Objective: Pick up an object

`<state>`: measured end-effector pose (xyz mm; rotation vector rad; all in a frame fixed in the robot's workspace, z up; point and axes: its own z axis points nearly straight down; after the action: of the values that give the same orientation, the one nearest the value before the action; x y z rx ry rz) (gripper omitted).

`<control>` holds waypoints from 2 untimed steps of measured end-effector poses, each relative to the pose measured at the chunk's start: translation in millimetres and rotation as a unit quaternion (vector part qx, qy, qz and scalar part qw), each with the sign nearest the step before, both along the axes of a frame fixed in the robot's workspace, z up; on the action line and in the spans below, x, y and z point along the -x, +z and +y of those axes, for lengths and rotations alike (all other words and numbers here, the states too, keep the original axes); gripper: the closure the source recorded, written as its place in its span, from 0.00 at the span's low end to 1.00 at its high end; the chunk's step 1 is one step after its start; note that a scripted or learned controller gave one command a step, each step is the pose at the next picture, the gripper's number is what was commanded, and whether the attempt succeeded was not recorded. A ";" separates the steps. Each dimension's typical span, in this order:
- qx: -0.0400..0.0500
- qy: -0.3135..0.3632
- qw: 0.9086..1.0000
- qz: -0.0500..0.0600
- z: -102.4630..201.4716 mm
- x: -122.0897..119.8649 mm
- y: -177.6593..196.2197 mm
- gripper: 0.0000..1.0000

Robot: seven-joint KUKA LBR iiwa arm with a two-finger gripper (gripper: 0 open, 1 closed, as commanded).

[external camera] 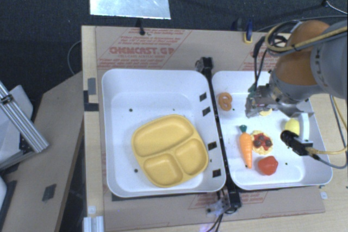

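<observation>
Gripper [256,107] low in right bin [312,175], over small yellow item [266,112]; finger state: cannot tell. Approach step. Next: settle squarely, grip. Pretzel [224,100], carrot [246,148] near.

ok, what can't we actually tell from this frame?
- Gripper, camera view: its fingers are hidden under the wrist, so open or shut, and whether it holds anything, is unreadable.
- Small yellow item beside the gripper: mostly covered by the wrist, can't identify it.
- Yellow object in the right bin: partly behind the black cable fitting, shape unclear.
- Arm: cut off by the frame's right side.
</observation>
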<state>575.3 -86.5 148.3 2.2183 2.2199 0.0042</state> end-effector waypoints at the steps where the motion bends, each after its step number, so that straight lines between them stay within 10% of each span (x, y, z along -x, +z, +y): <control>1: 0.000 0.002 1.000 -0.001 -1.8 -1.2 63.9 1.00; 2: 0.000 0.002 1.000 -0.001 -2.0 -2.6 116.4 1.00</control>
<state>577.9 -88.5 264.7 2.2123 2.2229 0.0063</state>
